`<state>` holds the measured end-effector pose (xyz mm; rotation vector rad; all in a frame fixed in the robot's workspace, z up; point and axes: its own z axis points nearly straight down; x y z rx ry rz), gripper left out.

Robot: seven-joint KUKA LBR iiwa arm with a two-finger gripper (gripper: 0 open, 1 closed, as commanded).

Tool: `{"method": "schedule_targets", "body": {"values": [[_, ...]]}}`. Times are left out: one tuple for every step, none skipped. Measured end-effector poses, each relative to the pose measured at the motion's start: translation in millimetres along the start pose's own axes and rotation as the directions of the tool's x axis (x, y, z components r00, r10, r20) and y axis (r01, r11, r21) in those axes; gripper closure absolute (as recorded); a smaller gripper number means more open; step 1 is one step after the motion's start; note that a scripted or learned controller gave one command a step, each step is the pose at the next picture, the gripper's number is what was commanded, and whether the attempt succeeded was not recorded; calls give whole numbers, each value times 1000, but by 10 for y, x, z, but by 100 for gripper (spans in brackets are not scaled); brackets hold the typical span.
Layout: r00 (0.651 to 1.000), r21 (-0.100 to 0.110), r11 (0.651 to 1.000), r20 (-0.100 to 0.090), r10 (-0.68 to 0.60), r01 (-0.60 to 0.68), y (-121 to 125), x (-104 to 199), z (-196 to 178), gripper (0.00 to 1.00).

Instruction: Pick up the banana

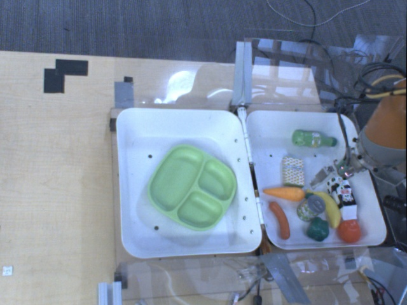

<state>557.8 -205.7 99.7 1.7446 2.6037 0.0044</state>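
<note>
Dark grey carpet is running behind a pale wooden desk [57, 189], which is carrying two shallow white plastic bins side by side. Lying in the left bin [133, 234] is a light green divided plate [193, 187] with three compartments. The right bin [267, 132] is holding the rest: a green plastic bottle [312, 139] lying on its side near the back, a small white patterned sponge-like block [292, 170], an orange toy carrot [285, 194], a red toy sausage [280, 220], a round grey-green ball-like object [311, 208], a dark green toy pepper [317, 230], a red toy tomato [348, 231] and a black-and-white spotted toy [341, 191] (its exact form is too small to make out). The yellow toy banana [328, 208] is lying in the front right part of this bin, between the grey-green object and the spotted toy, touching or nearly touching both. The grey arm with its orange band [383, 127] is reaching in from the right, and its hand [335, 171] is hovering just behind the banana; whether the hand is open or closed cannot be told.
</note>
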Motion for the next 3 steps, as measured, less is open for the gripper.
{"method": "schedule_targets", "body": {"values": [[992, -2, 992, 3, -124, 124, 416, -148, -1379, 0], [947, 1, 947, -1, -321, 321, -148, 62, -467, 0], [914, -2, 914, 4, -405, 405, -278, 114, -274, 0]]}}
